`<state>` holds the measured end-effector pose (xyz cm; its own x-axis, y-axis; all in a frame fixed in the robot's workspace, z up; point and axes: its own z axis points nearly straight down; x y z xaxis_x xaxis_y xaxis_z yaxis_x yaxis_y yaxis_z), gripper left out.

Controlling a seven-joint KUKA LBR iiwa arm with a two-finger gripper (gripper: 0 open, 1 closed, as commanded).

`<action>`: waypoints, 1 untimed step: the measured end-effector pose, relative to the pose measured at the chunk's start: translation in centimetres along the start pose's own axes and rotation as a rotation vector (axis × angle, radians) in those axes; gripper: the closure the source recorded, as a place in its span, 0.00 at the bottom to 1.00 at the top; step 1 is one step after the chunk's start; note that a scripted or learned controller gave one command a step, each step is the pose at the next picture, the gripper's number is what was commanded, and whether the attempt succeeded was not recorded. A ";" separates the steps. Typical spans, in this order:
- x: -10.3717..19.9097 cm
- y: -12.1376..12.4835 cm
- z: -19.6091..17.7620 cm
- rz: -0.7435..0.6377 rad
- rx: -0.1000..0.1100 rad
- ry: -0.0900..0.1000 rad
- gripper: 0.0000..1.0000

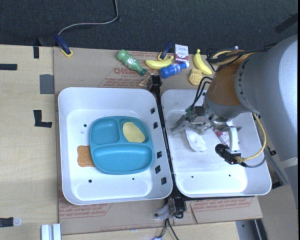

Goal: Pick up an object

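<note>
The grey arm with its orange band reaches in from the right and covers the far right part of the right bin. The left bin holds a blue divided tray near its middle, with bare white floor all round it, widest along the near edge. A yellow piece lies in the tray's far right compartment, and an orange piece pokes out from under the tray's left edge. In the right bin, the near half is open floor. The pincer hangs low over the bin's middle; whether it is clenched or released cannot be told. A white object lies just near of it, apart from the walls. On the surface beyond the bins lie a green bottle, two bananas and a blue item.
</note>
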<state>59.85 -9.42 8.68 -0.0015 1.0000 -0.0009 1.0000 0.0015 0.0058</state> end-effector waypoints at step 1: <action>0.0 0.4 -1.4 -0.001 -0.011 -0.002 1.00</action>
<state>60.20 -9.43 10.12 -0.0028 1.0000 -0.0025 0.9998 0.0028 0.0171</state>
